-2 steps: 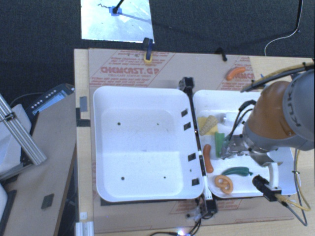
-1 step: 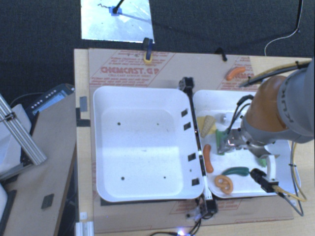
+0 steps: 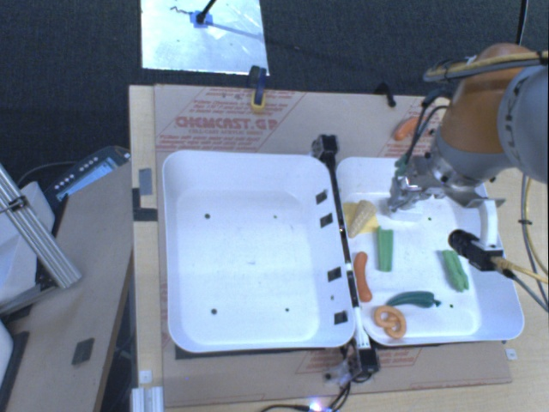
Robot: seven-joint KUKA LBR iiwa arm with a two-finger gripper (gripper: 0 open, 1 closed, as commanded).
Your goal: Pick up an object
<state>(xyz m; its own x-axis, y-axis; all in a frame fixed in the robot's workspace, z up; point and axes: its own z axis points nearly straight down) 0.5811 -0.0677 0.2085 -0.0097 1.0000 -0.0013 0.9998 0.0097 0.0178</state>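
At the far left we note a slanted metal rail and a dark handheld controller with a lit screen lying on a tan side surface. Dark carpet covers the floor behind, with a shiny square metal sheet lying on it. The bench is covered by a pale board printed with red lettering.

On it we record the left shallow white plastic bin, then, touching it along a black clipped seam, the right shallow white plastic bin. In the right bin, from left to right: a yellow corn-like piece near the seam, an orange sausage-shaped piece, an orange pretzel-shaped piece, a green upright stick, a dark green curved pepper-like piece, and a light green slanted stick.

The grey arm with its orange band reaches in from the right. Its claw hangs low over the bin's rear part, just beside the corn-like piece. We cannot tell how it is set, and see nothing held in it.
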